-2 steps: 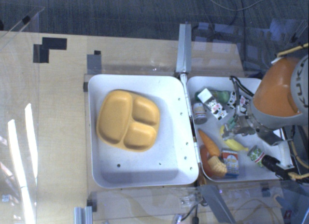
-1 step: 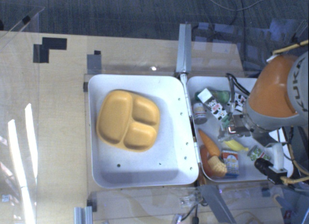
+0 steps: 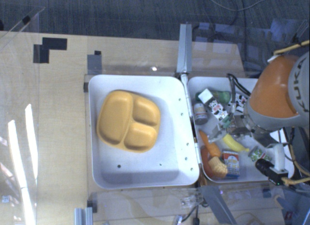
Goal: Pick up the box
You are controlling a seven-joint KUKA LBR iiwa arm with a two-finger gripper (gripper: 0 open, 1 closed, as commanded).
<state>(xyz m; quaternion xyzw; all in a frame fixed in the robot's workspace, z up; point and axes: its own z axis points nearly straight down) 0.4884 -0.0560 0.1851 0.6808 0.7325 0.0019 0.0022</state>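
box [image 3: 232,163], right bin [image 3: 215,178], arm [image 3: 273,95] overhead

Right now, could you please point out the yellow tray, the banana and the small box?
yellow tray [image 3: 129,120]: camera view, on its centre divider.
banana [image 3: 233,143]: camera view, on its middle.
small box [image 3: 231,163]: camera view, on its printed top face.

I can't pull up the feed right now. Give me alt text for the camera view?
The gripper hangs over the right bin, above a jumble of small items including a banana and a small box near the front edge. The left bin holds a yellow divided tray.
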